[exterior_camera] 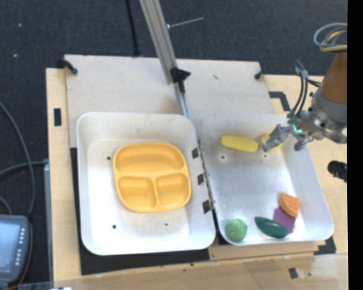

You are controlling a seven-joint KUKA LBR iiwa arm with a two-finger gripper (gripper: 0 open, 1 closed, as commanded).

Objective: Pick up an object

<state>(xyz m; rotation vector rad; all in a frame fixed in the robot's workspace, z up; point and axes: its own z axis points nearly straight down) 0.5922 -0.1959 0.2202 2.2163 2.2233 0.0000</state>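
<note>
In the right bin (302,180), the yellow corn cob (239,143) lies near the far wall, just left of the tool (277,138), apart from it. Whether the tool is open I cannot tell. Bare bin floor spreads below the cob. A green ball (235,229), dark green pepper (271,227), purple piece (285,217) and orange piece (289,204) crowd the near right corner.

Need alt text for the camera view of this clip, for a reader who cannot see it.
The arm's end effector sits low at the right bin's far edge, beside a yellow banana-like toy. A green ball, dark green piece, purple piece and orange piece cluster at its near edge; the left bin holds a yellow divided tray.
</note>
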